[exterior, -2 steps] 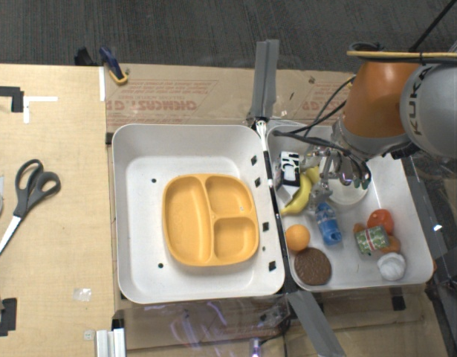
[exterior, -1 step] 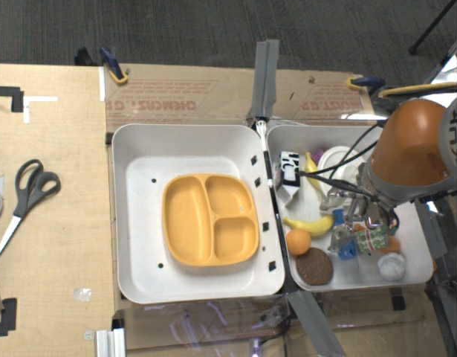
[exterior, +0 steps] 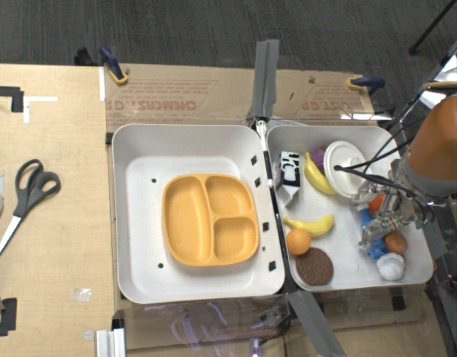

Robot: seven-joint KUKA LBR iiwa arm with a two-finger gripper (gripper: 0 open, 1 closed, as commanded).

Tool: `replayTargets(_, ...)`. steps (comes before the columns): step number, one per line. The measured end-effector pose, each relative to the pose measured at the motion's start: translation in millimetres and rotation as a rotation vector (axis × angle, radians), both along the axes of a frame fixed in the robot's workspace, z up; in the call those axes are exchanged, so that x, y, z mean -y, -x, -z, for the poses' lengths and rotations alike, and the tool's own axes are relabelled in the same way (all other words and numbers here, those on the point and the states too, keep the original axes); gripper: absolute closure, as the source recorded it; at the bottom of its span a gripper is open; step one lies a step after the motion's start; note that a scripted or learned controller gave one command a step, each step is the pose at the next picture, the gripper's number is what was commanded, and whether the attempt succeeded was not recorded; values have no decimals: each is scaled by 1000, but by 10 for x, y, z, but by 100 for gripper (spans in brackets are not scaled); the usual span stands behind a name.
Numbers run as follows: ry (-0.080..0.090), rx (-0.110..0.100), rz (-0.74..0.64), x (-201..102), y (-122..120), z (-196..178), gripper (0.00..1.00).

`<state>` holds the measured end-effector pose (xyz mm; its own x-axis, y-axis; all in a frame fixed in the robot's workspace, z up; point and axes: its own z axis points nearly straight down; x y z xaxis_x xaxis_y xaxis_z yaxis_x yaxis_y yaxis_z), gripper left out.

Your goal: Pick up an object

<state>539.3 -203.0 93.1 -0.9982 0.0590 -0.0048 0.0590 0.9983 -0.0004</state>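
Note:
The right bin (exterior: 347, 277) holds two bananas (exterior: 315, 173) (exterior: 311, 224), an orange (exterior: 297, 242), a brown round cookie (exterior: 315, 266), a white ball (exterior: 391, 267), a small blue object (exterior: 377, 250), a small orange-brown ball (exterior: 395, 242), a white bowl (exterior: 342, 162) and a black-and-white box (exterior: 289, 171). My gripper (exterior: 378, 222) hangs low over that bin's right side, just above the blue object and beside the orange-brown ball. A red-orange item (exterior: 372, 203) sits partly hidden behind it. I see nothing clearly held.
A yellow divided plate (exterior: 211, 219) lies in the left bin (exterior: 131, 199). Scissors (exterior: 27, 192) rest on the wooden bench at the far left. Cardboard (exterior: 183, 99) lies behind the bins, and cables cross the white bowl.

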Motion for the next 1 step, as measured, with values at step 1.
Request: replayTargets(1,0,2,41,182,579,-1,0)
